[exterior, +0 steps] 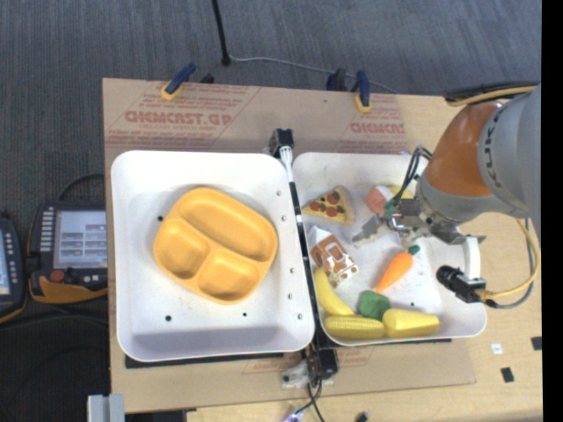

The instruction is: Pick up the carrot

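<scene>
Gripper point(393, 224) is seen above the carrot's point(395, 271) green top, at the right bin's point(457, 323) middle; finger opening cannot be told, nothing visibly held. Descent should be centred on the carrot body, clear of the green pepper point(372, 304) just below-left of the carrot.

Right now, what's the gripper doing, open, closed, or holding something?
Gripper: cannot be told from this view. It sits over the right bin, just above the carrot; the carrot lies on the bin floor.

Probably lab: clamped board point(176, 117), bins point(132, 262).
</scene>
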You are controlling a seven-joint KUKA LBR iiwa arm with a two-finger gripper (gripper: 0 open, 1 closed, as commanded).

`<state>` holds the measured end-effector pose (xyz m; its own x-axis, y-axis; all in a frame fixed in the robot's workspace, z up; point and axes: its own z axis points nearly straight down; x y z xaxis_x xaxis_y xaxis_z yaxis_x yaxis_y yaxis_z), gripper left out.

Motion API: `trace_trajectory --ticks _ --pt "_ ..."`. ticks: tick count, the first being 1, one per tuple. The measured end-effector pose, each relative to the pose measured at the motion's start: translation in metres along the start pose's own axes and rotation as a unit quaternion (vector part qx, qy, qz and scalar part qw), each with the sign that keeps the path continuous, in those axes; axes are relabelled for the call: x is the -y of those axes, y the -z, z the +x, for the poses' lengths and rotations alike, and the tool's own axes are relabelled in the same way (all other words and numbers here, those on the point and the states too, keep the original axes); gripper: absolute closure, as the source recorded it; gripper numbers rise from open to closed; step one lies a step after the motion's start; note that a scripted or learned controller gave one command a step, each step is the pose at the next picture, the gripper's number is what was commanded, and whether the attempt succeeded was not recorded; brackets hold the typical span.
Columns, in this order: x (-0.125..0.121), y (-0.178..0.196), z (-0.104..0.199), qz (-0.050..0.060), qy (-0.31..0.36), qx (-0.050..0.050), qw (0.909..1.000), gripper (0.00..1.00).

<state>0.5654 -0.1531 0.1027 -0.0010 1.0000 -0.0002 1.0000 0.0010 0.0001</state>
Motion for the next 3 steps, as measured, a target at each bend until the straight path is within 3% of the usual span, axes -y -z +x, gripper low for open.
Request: trace_trajectory --ticks 1,2,3 --pt "0.058 -0.016 -0.019 -0.002 -0.001 0.001 1.0000 0.00" --pt "0.019 -0.016 0.000 -0.003 0.000 0.001 1.0000 0.00" --pt "0.018 -0.005 0.000 -0.003 0.000 0.001 1.0000 1.00"
